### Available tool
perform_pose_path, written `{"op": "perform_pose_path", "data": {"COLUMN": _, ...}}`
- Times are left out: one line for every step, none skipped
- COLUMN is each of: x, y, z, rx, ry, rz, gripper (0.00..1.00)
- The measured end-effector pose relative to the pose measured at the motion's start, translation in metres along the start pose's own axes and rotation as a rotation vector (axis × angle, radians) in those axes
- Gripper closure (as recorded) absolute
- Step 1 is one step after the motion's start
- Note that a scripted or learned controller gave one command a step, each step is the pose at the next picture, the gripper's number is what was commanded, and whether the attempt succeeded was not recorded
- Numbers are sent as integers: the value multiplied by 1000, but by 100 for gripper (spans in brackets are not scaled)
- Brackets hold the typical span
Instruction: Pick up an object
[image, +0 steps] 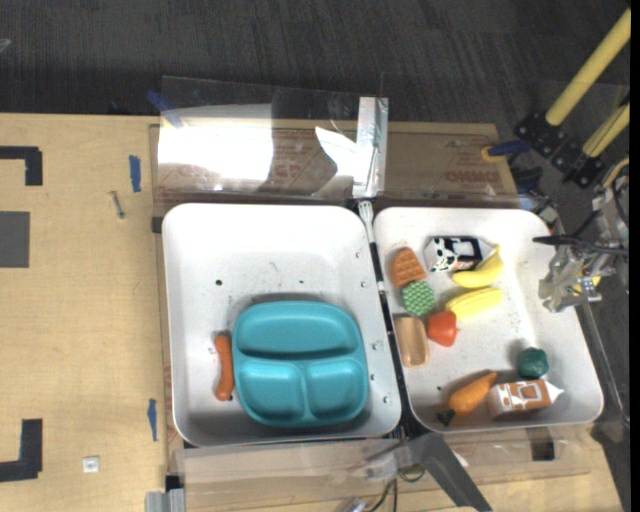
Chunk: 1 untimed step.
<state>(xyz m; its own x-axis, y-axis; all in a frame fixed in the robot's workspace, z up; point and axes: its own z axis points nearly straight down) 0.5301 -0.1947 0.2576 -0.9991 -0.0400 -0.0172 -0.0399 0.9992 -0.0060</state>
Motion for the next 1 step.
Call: {"op": "perform_pose_path", "data": {"x": -35, "y": 14, "z": -34, "rx": -4, "ry": 6, "rz": -42, "gripper": 100}}
